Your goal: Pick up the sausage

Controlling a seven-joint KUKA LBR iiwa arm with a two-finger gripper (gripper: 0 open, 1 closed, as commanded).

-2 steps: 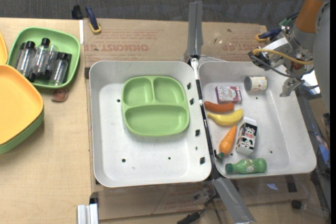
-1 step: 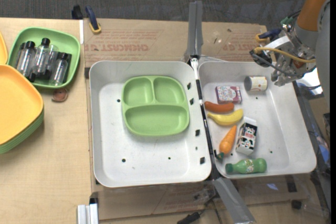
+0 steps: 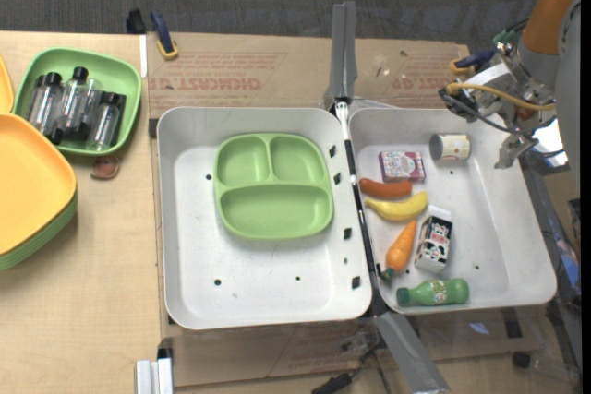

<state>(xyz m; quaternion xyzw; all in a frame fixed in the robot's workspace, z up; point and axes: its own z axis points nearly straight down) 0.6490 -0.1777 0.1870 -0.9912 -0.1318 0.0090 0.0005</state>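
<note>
Pincer (image 3: 513, 146) hovers over the right bin's (image 3: 517, 226) far right rim; whether it is open cannot be told. Sausage (image 3: 385, 189) lies by the bin's left wall, touching the banana (image 3: 397, 207), so a grasp should straddle its narrow width.

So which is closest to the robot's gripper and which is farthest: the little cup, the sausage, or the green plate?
Counting out from the gripper:
1. Little cup, right bin's far end, beside the gripper.
2. Sausage, right bin, near the divider.
3. Green plate, left bin.
</note>
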